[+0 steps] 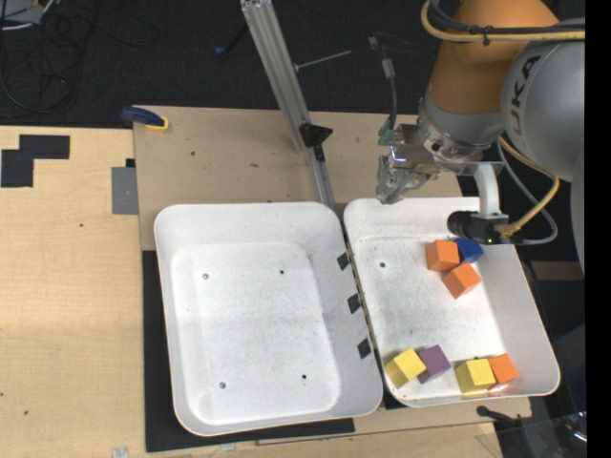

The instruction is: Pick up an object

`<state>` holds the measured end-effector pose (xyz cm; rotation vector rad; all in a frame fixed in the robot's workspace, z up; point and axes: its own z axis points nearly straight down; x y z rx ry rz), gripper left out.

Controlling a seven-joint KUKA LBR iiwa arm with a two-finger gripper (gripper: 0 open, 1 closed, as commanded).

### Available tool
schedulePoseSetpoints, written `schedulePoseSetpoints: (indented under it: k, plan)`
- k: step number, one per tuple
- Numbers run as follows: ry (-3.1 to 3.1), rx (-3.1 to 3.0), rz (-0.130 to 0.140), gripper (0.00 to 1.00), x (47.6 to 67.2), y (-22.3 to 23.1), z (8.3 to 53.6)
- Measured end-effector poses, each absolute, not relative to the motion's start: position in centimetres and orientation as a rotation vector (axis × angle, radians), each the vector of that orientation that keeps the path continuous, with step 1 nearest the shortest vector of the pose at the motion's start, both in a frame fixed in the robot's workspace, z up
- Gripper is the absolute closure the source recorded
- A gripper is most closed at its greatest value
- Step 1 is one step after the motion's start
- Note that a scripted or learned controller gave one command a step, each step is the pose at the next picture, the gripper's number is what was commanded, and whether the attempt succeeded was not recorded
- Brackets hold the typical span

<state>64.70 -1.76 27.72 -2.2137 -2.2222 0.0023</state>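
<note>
Seven blocks (pixel 462 281) lie in the right bin (pixel 412 256); claw (pixel 393 192) above it — grip state unclear, perhaps empty.

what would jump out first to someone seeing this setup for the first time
The big grey arm with its orange band looms at top right, its end effector hanging over the far rim of the right bin. Next come the bright blocks in that bin: an orange and blue cluster near the arm, and yellow, purple and orange ones along the near edge.

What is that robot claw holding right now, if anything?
Nothing. The gripper hangs over the right bin's far rim with no block between its fingers; the blocks lie in that bin.
</note>
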Motion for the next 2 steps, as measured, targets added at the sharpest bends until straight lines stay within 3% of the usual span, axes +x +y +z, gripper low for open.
schedulePoseSetpoints:
  k: [2]
  plan:
    - [-2.224, -2.215, 0.001, 1.0, 66.5, 8.8, 24.5]
